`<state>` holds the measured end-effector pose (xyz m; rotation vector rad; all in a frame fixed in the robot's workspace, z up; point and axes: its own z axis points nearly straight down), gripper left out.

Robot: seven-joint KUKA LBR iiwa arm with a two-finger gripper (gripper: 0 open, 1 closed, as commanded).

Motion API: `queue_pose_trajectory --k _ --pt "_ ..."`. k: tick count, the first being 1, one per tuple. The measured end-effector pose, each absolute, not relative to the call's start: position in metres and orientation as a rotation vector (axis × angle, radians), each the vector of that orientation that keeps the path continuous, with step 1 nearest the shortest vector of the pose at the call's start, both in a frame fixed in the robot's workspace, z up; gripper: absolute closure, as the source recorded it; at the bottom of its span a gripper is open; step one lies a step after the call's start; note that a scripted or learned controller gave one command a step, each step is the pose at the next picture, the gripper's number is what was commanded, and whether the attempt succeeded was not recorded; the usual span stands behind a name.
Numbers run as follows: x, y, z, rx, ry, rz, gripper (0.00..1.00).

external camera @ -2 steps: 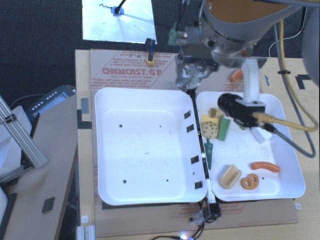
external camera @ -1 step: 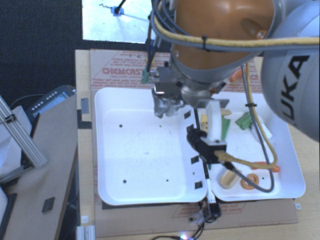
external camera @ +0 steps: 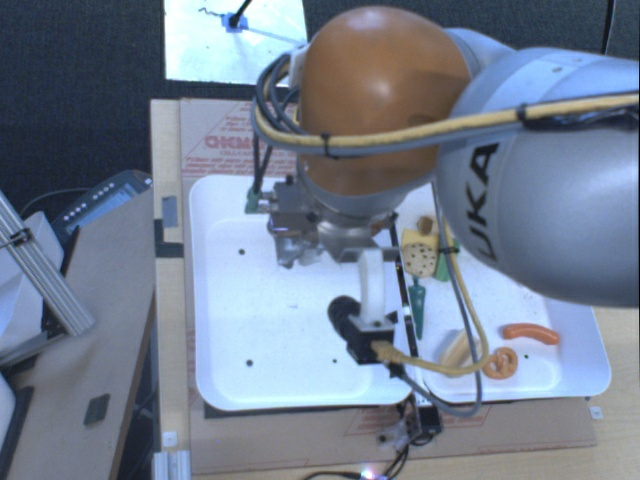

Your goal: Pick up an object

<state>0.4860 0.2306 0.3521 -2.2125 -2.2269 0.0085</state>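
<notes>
My gripper (external camera: 291,246) hangs low over the back part of the left white bin (external camera: 240,358), under the big orange-and-grey wrist. No object shows at its tip. The nearest things lie in the right bin (external camera: 575,373): a yellow dotted block (external camera: 420,259) by the divider, with a green pointed piece (external camera: 416,310) just in front of it. Closer to the front lie a beige piece (external camera: 455,348), an orange ring (external camera: 501,363) and an orange sausage-shaped piece (external camera: 531,334). The arm hides much of the right bin.
A small yellow piece (external camera: 427,226) sits behind the dotted block. Both bins rest on a cardboard sheet (external camera: 215,143). A grey device (external camera: 100,200) and a metal rail (external camera: 45,278) lie on the bench to the left.
</notes>
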Motion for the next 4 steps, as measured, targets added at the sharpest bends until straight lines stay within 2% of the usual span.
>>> queue_pose_trajectory --k 1,2,3,4 --pt "0.487 0.235 0.458 -2.217 -2.231 -0.020 1.00" --pt "0.487 0.216 0.541 -2.223 -2.225 -0.018 1.00" --pt "0.486 0.210 0.433 -2.219 -2.220 0.012 1.00" --pt "0.486 0.235 0.353 -2.214 -2.225 0.010 1.00"
